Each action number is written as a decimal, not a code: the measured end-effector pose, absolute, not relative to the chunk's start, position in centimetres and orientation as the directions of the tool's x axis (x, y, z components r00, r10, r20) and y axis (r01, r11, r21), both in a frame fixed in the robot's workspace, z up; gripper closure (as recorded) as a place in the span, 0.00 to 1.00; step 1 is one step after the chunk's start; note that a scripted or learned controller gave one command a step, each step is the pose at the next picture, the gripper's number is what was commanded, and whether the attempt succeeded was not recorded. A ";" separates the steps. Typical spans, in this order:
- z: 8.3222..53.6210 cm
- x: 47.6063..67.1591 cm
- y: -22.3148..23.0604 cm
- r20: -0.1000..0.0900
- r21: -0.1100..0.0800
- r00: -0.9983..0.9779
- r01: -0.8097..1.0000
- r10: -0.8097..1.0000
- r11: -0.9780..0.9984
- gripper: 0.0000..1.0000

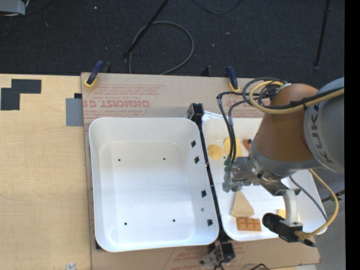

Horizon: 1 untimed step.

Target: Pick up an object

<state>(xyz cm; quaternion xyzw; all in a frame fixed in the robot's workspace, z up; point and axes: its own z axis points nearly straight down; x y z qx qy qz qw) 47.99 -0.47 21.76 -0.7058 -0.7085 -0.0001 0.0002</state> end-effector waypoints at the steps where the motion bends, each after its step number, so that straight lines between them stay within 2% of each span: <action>1: 22.8 48.7 4.6 0.001 0.000 -0.004 1.000 1.000 0.004 1.00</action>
